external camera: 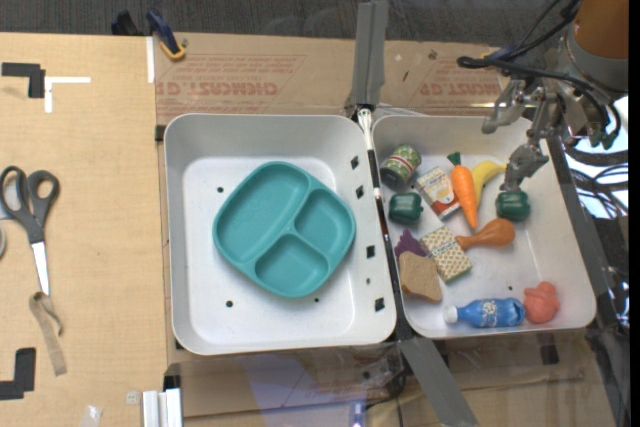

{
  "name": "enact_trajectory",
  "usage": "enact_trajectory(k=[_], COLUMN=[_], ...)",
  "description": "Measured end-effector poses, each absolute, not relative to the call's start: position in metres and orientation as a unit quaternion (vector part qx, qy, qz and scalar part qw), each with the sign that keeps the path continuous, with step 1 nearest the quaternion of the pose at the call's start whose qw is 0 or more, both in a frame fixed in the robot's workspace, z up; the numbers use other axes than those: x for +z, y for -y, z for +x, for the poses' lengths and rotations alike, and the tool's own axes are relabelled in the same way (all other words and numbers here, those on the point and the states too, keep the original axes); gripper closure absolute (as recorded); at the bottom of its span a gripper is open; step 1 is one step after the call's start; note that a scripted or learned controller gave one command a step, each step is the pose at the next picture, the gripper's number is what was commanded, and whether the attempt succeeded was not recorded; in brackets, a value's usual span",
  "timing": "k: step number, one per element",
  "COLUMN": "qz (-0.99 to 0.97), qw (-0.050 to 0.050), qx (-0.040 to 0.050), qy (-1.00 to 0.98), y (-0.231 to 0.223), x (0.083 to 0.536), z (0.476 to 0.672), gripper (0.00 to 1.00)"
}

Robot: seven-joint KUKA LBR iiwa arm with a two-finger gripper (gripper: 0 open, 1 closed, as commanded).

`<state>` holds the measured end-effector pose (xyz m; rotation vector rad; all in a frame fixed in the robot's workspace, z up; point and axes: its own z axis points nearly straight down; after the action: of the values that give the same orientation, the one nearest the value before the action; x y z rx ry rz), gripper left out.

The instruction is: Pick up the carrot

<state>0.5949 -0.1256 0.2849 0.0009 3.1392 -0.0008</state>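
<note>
Orange plastic carrot with green top (463, 194) lying upper centre of right-hand shallow white bin (575, 260), metal two-finger gripper (524, 158) at its 2 o'clock, apparently open, gripping nothing.

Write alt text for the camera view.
An orange toy carrot lies among small toy foods in the right white bin, with the arm's two-finger gripper raised above the bin's far right side. The left white bin holds a teal three-compartment plastic plate.
</note>
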Motion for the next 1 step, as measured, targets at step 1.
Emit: enact_trajectory(k=[1], qz=[0.000], qw=[0.003], qx=[-0.0005], qy=[-1.000], y=[0.1446], x=[0.1043], z=[0.6078], gripper=[0.00])
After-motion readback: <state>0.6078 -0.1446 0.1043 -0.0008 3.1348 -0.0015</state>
